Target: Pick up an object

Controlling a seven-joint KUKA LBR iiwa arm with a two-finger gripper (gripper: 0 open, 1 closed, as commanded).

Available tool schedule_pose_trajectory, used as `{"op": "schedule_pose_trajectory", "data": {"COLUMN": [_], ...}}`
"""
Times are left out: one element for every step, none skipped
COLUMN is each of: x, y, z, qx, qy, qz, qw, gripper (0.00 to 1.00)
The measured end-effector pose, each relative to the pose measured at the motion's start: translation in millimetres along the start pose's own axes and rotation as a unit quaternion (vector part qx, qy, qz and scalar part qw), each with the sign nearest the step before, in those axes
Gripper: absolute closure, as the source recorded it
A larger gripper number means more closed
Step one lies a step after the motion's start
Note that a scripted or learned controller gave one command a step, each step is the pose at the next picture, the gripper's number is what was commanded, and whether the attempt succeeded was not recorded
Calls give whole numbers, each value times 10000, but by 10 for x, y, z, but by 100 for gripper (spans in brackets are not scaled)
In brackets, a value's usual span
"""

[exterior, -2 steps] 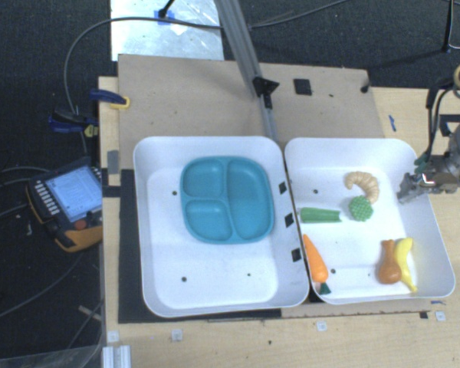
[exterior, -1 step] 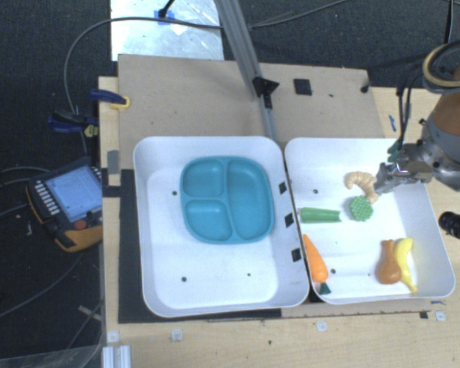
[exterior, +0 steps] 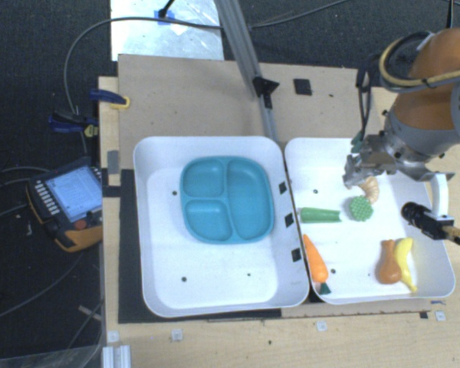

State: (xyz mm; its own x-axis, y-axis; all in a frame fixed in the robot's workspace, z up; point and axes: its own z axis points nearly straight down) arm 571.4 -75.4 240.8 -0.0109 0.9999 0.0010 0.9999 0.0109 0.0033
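a tan, curved toy piece (exterior: 372,189) sits in the right-hand bin (exterior: 429,286) directly under the gripper (exterior: 358,173), whose finger state cannot be told here. beside it lie a green knobbly ball (exterior: 360,208), a green pod (exterior: 320,215), a carrot (exterior: 315,259), and a banana (exterior: 405,262) with an orange piece (exterior: 388,263). a blue divided plate (exterior: 227,198) occupies the left bin (exterior: 157,274).

The tool (exterior: 360,176) hangs over the right bin (exterior: 445,278), above a tan croissant-shaped toy (exterior: 372,191).
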Motion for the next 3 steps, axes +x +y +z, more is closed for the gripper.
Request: {"op": "schedule_pose_trajectory", "data": {"x": [479, 1004, 1478], "y": [163, 293, 452], "z": [122, 23, 153], "qx": [2, -3, 6], "qy": [1, 7, 3], "qz": [3, -1, 5], "qw": [10000, 10000, 10000], "gripper": [100, 100, 100]}}
